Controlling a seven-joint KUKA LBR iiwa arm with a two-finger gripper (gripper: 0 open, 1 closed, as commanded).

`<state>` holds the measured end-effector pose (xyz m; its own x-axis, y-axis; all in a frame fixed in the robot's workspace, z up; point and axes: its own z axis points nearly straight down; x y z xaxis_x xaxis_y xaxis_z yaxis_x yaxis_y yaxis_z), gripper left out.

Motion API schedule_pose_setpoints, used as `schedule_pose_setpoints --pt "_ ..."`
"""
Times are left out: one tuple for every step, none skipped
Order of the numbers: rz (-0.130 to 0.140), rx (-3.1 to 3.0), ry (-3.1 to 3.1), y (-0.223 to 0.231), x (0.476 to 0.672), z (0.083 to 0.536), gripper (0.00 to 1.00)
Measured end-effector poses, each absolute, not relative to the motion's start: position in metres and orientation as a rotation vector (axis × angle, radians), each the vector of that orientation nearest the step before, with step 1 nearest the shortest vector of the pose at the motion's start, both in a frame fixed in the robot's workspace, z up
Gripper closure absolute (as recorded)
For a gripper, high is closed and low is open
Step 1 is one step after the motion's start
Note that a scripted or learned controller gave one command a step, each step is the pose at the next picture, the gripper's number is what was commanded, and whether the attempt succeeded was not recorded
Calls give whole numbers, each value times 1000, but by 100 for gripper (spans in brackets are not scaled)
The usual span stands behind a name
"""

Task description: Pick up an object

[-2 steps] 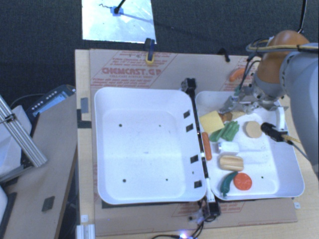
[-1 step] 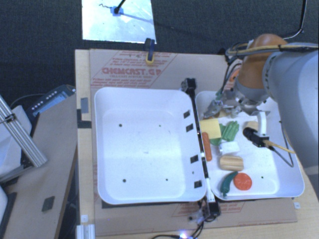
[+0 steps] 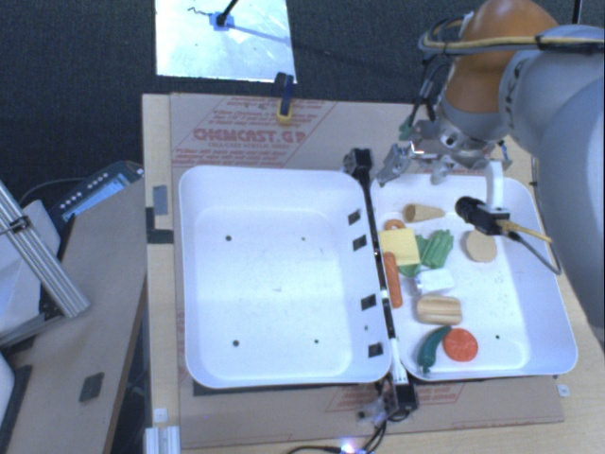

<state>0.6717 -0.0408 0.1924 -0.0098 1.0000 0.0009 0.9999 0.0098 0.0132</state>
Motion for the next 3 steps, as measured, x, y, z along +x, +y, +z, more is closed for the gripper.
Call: schedule_pose_setpoints --pt "8 2210 2230 15 657 229 0" --pt "8 2210 2230 73 669 251 0" --pt "8 2210 2230 127 669 276 0"
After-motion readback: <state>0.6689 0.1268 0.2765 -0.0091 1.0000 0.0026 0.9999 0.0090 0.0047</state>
